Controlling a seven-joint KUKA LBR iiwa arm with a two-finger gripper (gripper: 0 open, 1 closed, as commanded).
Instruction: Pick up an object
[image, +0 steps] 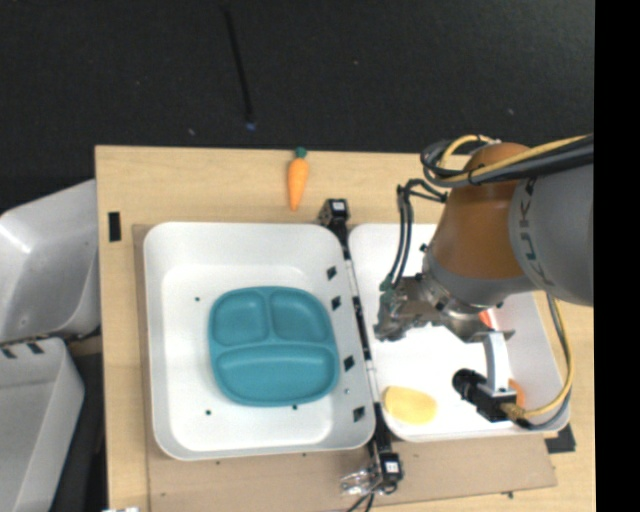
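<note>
A yellow rounded object (411, 405) lies near the front left corner of the right bin (385, 245). A small orange-red object (487, 318) peeks out beside the arm's wrist. My gripper (393, 322) hangs low over the left part of the right bin, above and slightly left of the yellow object. A teal divided plate (272, 345) rests in the middle of the left bin (165, 300). A toy carrot (297, 180) lies on the bench behind the bins.
The arm's orange band and grey body (500, 230) cover much of the right bin. Black clips (334, 211) sit along the seam between the bins. Cables (545, 400) loop at the right bin's front right.
</note>
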